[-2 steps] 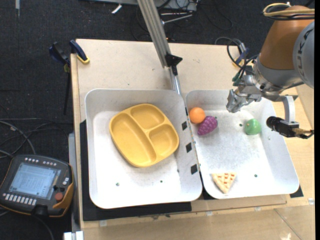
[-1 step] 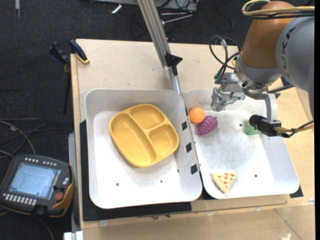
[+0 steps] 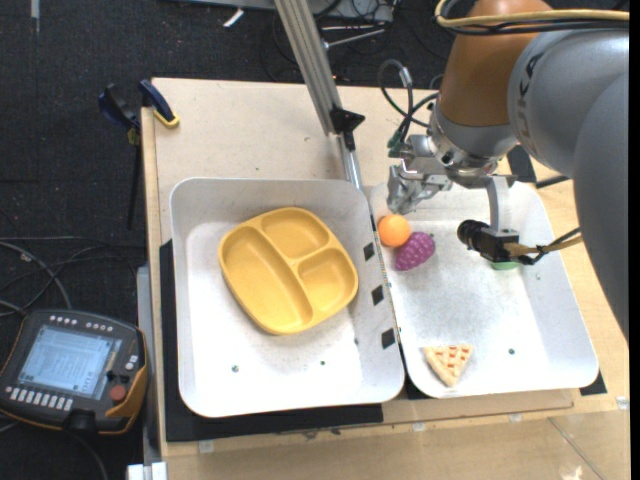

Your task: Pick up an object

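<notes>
An orange ball (image 3: 393,230) lies in the right bin (image 3: 505,313), close against the bin's left wall and toward its far end. It is round, so it has no long axis and points no way; a grip from any side would suit it equally.

Just beside the ball, on its right and perhaps touching it, lies a purple bunch of toy grapes (image 3: 415,250). The bunch is longer than it is wide. Its long axis runs at a slant, with the broad end toward the far right and the narrow end toward the near left, by the ball.

The gripper (image 3: 402,206) hangs just above the ball, a little to its far side, not touching it. It holds nothing that can be seen, and whether it is open or closed cannot be told from this angle.

The step in hand appears to be the descent onto the ball. To do it well, the gripper should centre over the ball and come straight down, staying clear of the bin wall and the grapes, since a ball nudged off-centre would roll away.

Farther off, a tan waffle wedge (image 3: 449,363) lies near the bin's front edge, tip toward the viewer. The left bin (image 3: 200,373) holds a yellow divided plate (image 3: 288,268).
</notes>
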`<state>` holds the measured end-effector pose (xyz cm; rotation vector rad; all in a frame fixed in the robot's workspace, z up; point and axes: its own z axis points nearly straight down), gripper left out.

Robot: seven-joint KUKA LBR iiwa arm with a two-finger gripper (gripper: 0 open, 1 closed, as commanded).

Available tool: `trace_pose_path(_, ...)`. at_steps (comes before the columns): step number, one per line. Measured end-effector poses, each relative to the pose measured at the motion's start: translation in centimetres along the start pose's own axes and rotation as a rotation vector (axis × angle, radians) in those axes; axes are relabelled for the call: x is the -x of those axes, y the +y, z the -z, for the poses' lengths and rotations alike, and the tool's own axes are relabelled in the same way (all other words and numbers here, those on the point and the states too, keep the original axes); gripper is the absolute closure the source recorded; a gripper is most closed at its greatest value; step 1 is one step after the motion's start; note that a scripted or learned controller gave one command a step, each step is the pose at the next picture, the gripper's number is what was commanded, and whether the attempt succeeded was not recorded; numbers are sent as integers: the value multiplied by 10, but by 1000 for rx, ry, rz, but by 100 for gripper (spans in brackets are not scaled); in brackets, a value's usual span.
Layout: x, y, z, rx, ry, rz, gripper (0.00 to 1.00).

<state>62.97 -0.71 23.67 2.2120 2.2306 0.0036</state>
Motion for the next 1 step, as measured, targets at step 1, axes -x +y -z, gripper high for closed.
trace_pose_path(1,-58,-6,7,-1,1,1,100)
